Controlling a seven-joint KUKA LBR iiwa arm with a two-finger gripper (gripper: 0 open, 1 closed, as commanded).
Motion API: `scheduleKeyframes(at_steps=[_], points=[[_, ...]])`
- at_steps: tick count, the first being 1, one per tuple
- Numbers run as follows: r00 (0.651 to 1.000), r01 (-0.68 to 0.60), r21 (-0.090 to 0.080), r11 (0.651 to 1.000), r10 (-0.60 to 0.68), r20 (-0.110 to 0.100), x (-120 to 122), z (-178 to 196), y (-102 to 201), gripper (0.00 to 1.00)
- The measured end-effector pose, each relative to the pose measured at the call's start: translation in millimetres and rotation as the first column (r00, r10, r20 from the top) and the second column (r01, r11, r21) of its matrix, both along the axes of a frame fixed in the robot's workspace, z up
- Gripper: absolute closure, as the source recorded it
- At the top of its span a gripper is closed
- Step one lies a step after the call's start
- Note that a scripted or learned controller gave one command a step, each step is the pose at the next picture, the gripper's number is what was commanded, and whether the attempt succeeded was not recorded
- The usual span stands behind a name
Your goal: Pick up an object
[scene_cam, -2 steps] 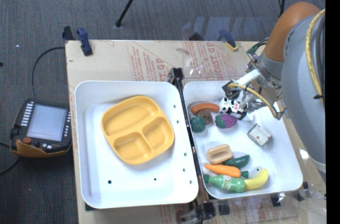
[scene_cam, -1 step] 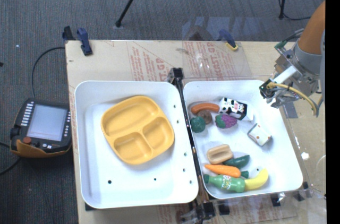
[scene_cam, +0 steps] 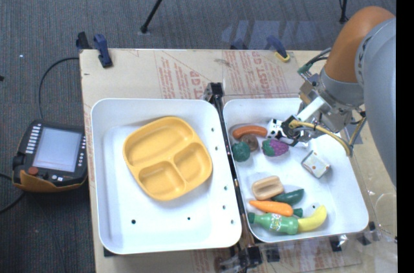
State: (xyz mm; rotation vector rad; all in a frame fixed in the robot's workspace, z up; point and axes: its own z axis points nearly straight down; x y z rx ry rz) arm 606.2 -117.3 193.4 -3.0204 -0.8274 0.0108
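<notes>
Camera view: finds the gripper (scene_cam: 290, 131) low in the right bin (scene_cam: 343, 194) at its far end, cannot tell whether clenched or released, sees purple grapes (scene_cam: 276, 147) and a black-and-white toy (scene_cam: 275, 128) just beside it.

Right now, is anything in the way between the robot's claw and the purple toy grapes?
Nothing visible is. The gripper hangs just beside the purple toy grapes, with a small black-and-white toy next to them.
</notes>
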Motion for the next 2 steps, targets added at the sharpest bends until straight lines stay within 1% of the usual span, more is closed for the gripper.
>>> scheduleKeyframes(at_steps=[1,2], points=[[0.961,0.276,-0.005,0.961,-0.276,0.004,-10.2,50.9,-15.9,1.0],[0.977,0.212,-0.007,0.977,-0.212,0.005,7.8,65.7,-76.4,1.0]])
